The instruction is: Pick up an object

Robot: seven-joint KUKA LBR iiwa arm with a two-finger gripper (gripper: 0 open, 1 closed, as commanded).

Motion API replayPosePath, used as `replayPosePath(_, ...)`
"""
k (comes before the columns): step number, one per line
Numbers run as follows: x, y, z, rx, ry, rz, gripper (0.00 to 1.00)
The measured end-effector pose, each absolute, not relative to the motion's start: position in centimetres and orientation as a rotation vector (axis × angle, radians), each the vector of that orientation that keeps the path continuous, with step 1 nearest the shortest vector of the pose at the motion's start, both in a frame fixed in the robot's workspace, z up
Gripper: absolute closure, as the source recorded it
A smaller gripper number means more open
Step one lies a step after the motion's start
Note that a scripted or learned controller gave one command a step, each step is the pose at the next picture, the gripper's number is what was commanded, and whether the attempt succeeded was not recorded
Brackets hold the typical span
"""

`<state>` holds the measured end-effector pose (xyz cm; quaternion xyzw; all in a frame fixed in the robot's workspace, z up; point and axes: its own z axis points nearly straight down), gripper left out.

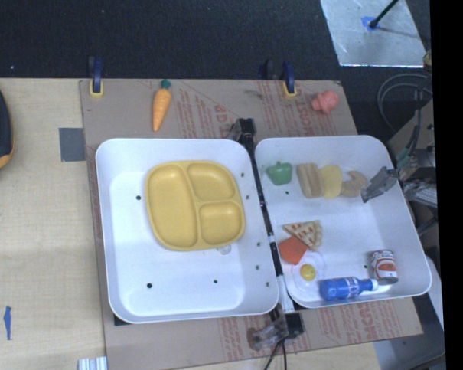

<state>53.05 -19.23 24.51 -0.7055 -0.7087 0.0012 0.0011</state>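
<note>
Near edge of right bin (406,234): bottle (345,288), can (383,266). Farther back, my gripper (378,183) sits at the bin's right side; can't tell its state. Nearest target, the bread (354,183), lies just left of it.

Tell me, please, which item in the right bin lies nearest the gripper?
The beige piece beside the yellow block; it sits right at the gripper, the rest farther left or lower.

Open floor right of sandwich (304,232)
</note>
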Motion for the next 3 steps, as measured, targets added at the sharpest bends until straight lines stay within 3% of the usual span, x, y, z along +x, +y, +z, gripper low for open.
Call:
replayPosePath(1,63.2,-11.7,10.7,-2.202,-2.235,0.002,0.0)
replayPosePath(2,65.9,-15.9,9.4,-2.221,-2.227,-0.003,0.0)
replayPosePath(3,65.4,-10.6,9.3,-2.214,-2.233,0.004,0.0)
